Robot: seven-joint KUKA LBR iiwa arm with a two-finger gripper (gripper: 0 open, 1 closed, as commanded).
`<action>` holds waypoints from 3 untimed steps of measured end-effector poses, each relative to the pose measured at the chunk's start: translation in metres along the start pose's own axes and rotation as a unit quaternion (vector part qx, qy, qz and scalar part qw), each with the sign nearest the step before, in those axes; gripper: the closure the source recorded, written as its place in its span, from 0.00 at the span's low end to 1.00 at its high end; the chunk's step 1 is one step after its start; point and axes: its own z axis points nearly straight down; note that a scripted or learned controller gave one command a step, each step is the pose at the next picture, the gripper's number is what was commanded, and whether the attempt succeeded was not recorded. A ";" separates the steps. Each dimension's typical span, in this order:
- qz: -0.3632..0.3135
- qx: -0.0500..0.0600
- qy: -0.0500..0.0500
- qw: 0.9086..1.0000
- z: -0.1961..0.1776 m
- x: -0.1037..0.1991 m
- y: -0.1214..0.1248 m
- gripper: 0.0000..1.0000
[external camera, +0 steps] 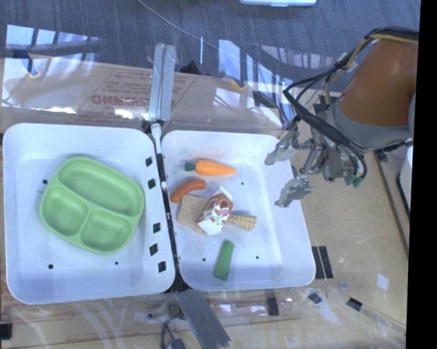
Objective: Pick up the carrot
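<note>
The orange carrot (212, 168) with a green stem end lies in the right bin (273, 245), near its upper middle. My gripper (286, 173) hovers over the bin's right edge, well to the right of the carrot. Its two fingers (294, 190) are spread apart with nothing between them.
Below the carrot lie a sausage (187, 189), a slice of bread (191, 212), an ice-cream cone (241, 221) and a green cucumber piece (223, 260). A green divided plate (92, 204) sits in the left bin (20, 255). Cables hang beside the wrist.
</note>
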 end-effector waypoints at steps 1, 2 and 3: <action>-0.080 -0.003 0.005 0.997 0.137 -0.012 -0.007 0.00; -0.066 0.000 -0.002 0.998 0.188 -0.089 0.018 0.00; 0.087 0.000 -0.002 0.996 0.188 -0.095 0.027 0.00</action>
